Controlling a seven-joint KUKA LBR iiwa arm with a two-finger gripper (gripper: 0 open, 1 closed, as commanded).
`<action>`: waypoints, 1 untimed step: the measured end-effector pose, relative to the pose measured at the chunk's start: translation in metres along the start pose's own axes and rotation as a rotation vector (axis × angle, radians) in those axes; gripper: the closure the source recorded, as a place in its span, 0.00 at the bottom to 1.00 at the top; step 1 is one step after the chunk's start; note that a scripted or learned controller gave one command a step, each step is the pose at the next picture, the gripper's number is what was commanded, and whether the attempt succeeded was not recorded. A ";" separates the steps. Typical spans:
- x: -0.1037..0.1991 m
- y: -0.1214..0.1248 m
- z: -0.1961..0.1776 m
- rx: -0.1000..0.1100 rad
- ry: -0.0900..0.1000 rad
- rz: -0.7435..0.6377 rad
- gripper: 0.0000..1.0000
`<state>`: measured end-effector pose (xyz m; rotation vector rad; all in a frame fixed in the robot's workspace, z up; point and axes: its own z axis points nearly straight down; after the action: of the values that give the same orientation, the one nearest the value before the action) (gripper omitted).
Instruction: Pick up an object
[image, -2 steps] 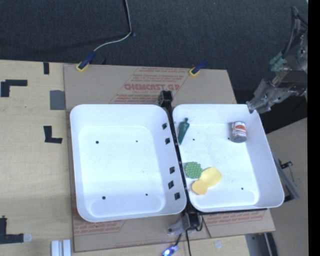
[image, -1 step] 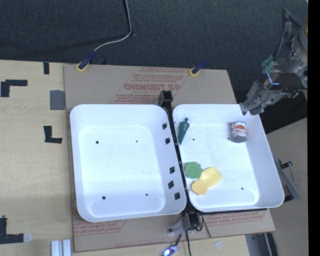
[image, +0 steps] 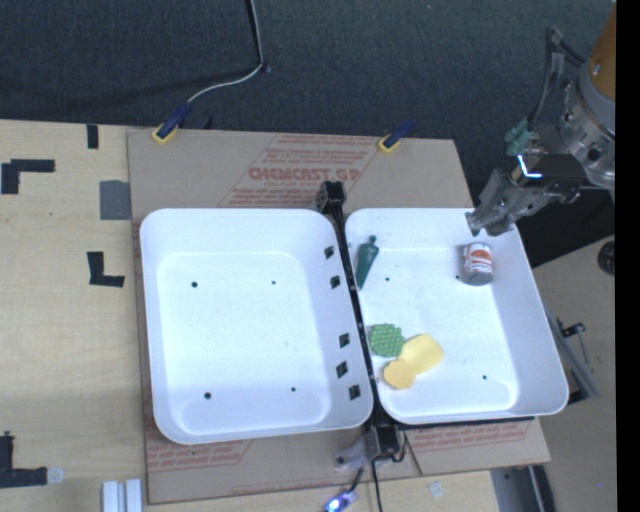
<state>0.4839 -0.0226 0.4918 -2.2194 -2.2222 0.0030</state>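
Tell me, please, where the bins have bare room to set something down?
The left bin has bare floor throughout. In the right bin, the middle is free between the can and yellow object; its left edge is crowded by the green tool and green pad.

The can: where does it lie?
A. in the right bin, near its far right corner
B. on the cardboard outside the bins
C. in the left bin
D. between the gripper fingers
A: the can rests on the right bin floor, near its far right corner.
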 end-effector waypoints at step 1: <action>0.017 0.000 0.006 0.000 0.001 -0.001 1.00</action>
<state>0.4839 -0.0053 0.4855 -2.2187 -2.2227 0.0017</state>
